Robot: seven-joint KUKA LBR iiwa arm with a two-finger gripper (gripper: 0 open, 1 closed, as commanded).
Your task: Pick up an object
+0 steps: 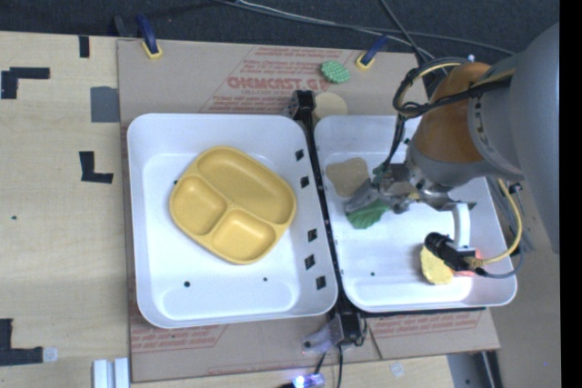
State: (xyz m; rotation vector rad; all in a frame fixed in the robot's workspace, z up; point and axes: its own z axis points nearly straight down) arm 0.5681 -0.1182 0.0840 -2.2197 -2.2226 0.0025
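Note:
The right bin (400,291) holds three things. A small green object (366,216) lies left of centre, a flat tan piece (346,174) lies just above it near the divider, and a yellow object (436,269) sits toward the front right. My gripper (371,198) reaches in from the right and hangs low, directly over the upper edge of the green object and beside the tan piece. Whether it touches the green object is hidden by the gripper body.
A yellow divided plate (233,203) lies in the middle of the left bin (155,286). A small green textured piece (334,71) rests on the cardboard behind the bins. Blue clamps (148,37) hold the back edge. The arm covers the right bin's far right side.

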